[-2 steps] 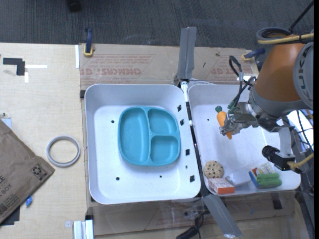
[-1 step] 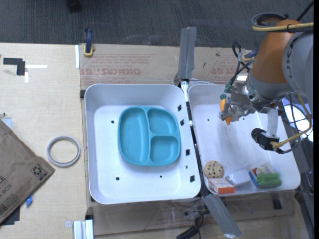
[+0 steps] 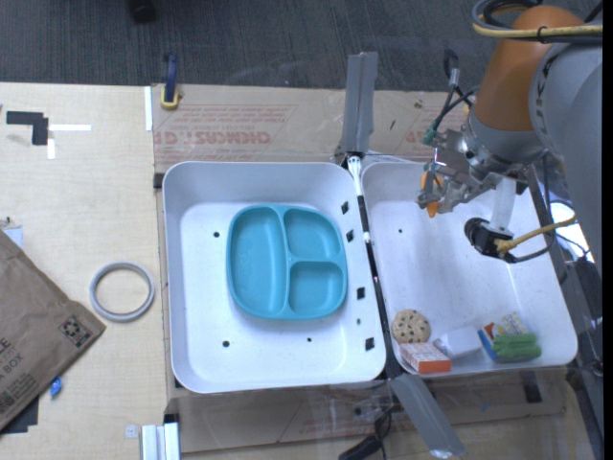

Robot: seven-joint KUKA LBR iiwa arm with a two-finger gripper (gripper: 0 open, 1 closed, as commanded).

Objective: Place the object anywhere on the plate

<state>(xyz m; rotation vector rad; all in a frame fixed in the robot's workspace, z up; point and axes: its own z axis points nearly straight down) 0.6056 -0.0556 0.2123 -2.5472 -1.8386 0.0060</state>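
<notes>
Two white bins sit side by side on a cardboard-covered bench. Over the right bin (image 3: 565, 295) hangs the claw (image 3: 436, 197); whether anything is in it I cannot tell. Below it lies a cookie (image 3: 411, 327), round, with no long axis. Further left, the compartmented teal plate (image 3: 287, 261) awaits; placement remains undone.

Mirrored red print on the cardboard sheet (image 3: 259, 123) and "BOX" on the brown carton (image 3: 38, 338).
</notes>
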